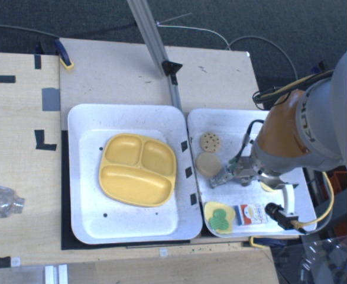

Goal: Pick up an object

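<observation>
Reaching in from the right over the right bin (306,185): grey arm (315,123) with orange band (279,132), wrist low over the bin floor. Pincer (216,180) pointing left, its metal fingers (219,177) close beside the tan round piece (208,164), right at that piece's lower right edge. Cannot tell whether touching it or just short of it. Cannot tell how far open either: fingers small and blurred against the white floor, nothing plainly seen between them.

Places taken from the tan round piece:
- Just above it, a tan disc with dark dots (209,141), apart from the pincer.
- Below it, near the bin's front wall, a small yellow plate (210,222) bearing a green piece (220,219).
- To the right of that plate, a flat packet in white, blue and red (250,214), lying on the bin floor.
- To the left, across the wall shared by both bins, the left bin (81,158) with a yellow divided plate (138,169) lying flat in its middle.
- Far left, on the wooden worktop (19,158), a clear plastic bottle (0,200) on its side.
</observation>
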### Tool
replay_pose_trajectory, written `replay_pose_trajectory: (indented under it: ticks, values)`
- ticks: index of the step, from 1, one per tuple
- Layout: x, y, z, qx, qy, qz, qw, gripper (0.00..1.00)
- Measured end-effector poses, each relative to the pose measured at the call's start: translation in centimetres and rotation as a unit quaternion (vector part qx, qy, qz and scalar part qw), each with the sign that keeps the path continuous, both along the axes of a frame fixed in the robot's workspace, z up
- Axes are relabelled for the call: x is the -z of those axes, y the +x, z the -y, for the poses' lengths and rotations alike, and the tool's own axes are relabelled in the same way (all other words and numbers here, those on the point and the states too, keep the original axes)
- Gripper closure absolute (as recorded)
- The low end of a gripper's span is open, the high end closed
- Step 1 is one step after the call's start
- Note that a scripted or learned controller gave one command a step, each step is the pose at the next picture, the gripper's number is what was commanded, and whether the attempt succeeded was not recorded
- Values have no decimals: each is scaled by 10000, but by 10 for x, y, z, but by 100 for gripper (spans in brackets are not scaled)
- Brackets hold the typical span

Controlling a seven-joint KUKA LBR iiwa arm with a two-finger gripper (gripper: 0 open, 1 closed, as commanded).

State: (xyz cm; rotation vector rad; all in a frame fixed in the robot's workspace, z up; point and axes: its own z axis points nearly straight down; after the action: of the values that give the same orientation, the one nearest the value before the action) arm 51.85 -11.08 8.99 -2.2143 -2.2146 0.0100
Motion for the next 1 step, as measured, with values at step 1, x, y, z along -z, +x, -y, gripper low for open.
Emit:
replay_pose_trajectory:
  ticks: [1]
  values:
    - [-14, 3, -1, -13, 2, 35, 10000, 100]
